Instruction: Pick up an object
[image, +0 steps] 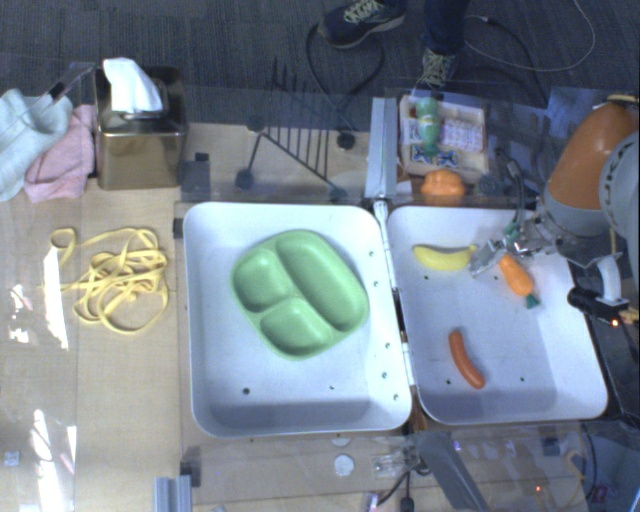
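My tool: low in the right bin, near its far edge; fingers too small and blurred to judge, so I cannot tell their state. Carrot: just beside the tool, toward my arm's side. Banana: just beside the tool, on the opposite side. Sausage: well apart, nearer the bin's front. Green divided plate: in the left bin, well apart. Yellow cord: on the table, farthest off.

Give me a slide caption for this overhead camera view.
Gripper hovers between banana and carrot in right bin.
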